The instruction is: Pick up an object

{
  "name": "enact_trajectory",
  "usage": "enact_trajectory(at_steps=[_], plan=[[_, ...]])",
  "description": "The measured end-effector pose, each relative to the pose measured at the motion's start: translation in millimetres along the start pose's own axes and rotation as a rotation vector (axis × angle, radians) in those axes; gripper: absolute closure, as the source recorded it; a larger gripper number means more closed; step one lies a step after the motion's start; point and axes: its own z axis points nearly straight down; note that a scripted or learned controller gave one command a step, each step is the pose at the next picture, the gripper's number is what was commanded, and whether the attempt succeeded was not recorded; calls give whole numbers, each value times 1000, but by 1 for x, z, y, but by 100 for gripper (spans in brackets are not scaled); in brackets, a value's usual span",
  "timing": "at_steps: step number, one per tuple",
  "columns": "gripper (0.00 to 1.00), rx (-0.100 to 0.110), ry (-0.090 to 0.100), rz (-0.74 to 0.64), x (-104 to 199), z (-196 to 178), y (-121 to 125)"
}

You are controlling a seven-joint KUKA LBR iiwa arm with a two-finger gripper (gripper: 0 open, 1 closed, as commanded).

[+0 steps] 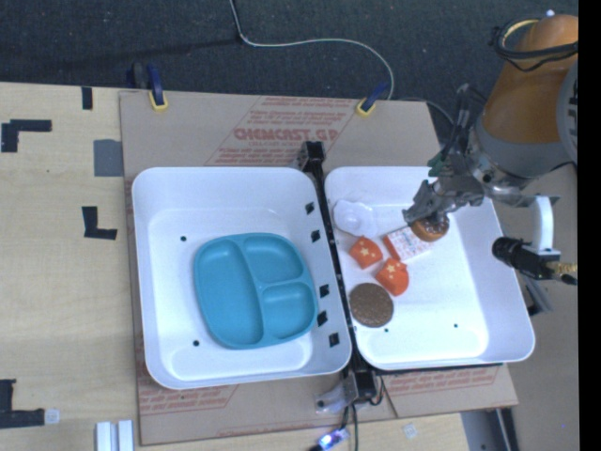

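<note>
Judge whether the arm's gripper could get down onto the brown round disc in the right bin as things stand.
Probably yes: the brown disc lies flat and uncovered, nothing on top, and the gripper hovers in the same bin.

Right bin [488,341]: its near and right floor lies bare; two orange pieces [379,262], a brown disc [372,304] and a white object [354,217] crowd its left side.

Left bin [160,252]: shallow white plastic — holds a blue three-compartment plate [252,287].
Right bin [488,318]: brown round disc [372,304], two orange-red blocks [366,250] [393,276], white crumpled piece [355,217].
Gripper [429,222]: low over a small orange object [432,230].
</note>
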Motion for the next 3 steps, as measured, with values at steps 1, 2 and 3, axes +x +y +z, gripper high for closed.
enact_trajectory(at_steps=[1,2,3], plan=[[100,2,0,0,59,9,11],[100,2,0,-1,117,22,5],[100,4,-1,0,171,46,13]])
